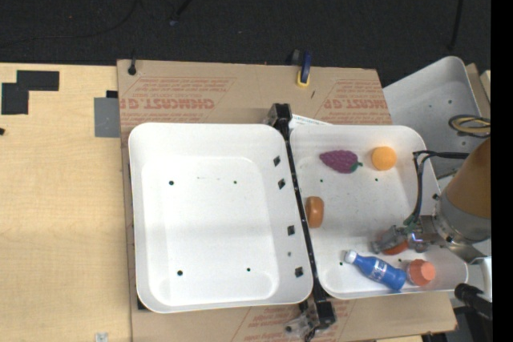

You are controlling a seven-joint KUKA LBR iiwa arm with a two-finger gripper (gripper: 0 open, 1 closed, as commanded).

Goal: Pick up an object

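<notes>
Camera view puts the arm (473, 196) low in the right bin (353, 284), reaching in from the right, and the hand (391, 240) is down near the floor of that bin, close by the blue bottle (377, 270). Something reddish sits at its tip, but it's too blurred to name, and I cannot tell whether the hand is spread or clenched, so no claim of a grasp here.

The bottle lies on its side by the near wall, white cap pointing left, with an orange-red ball (422, 273) touching its right end. It looks the likeliest target. To do this well, I'd judge the hand should centre over the bottle's body, close across its narrow width, and stay off the ball so it doesn't roll away. The bin wall is close, so a straight lift seems safest.

More choices in this bin: a purple grape cluster (340, 161) at the back, an orange ball (384, 158) just beside it, and a small orange piece (314, 211) against the divider.

The left bin (144, 172) has only small dark marks on its floor.
</notes>
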